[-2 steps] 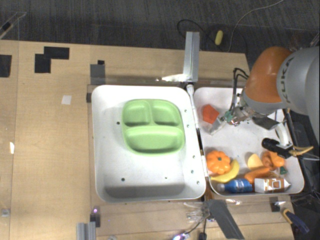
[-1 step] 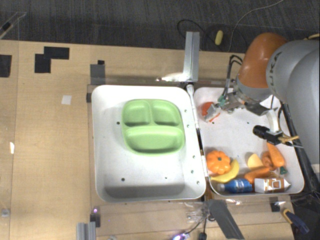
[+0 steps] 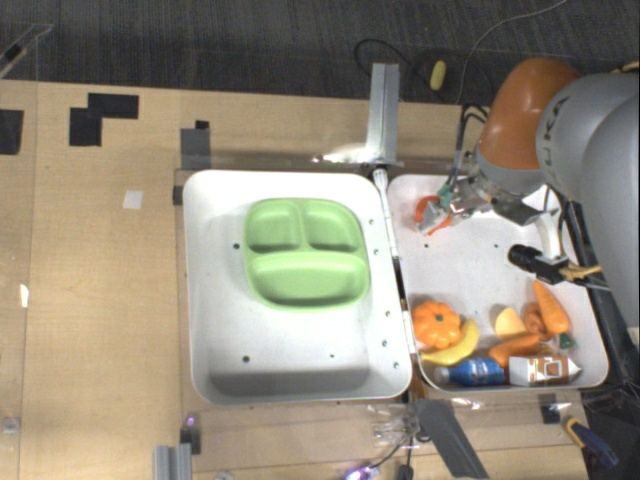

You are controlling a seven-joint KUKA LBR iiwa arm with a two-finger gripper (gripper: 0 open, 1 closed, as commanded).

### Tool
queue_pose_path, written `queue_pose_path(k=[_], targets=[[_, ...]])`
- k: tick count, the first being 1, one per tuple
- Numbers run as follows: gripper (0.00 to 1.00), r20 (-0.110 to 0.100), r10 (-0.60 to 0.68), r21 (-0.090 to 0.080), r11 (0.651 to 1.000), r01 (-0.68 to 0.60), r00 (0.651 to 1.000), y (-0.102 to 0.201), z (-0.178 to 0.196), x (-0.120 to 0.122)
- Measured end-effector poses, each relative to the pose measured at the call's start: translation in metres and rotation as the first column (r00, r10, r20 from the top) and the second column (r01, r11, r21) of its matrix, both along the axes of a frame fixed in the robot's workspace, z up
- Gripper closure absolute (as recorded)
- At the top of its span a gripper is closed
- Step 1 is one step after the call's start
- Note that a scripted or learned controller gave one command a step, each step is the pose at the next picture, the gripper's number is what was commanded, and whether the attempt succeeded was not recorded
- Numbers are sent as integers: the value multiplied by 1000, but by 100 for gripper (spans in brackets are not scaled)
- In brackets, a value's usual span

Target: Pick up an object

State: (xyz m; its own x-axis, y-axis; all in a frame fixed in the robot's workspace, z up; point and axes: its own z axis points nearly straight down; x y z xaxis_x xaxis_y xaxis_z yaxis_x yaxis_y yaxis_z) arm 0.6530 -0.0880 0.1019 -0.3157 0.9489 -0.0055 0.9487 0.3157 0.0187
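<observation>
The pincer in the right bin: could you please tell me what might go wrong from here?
The pincer is right by a small red object in the upper-left corner of the right bin, so its wall may foul the grasp. The pumpkin and banana touch at the front; a try there could catch both.

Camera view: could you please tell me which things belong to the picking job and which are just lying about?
In the job: claw, over the right bin; small red thing beside it, the likely target.
Just lying about: green plate in the left bin; pumpkin, banana, blue bottle, carton, carrots.
</observation>
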Motion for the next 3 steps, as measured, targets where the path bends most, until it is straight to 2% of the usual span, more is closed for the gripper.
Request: queue_pose_path(k=[1, 2, 3], targets=[[100, -12, -116, 0, 993, 116, 993, 46, 91, 12], [100, -11, -87, -1, 996, 87, 996, 32, 273, -30], [100, -17, -109, 0, 994, 109, 994, 45, 188, -87]])
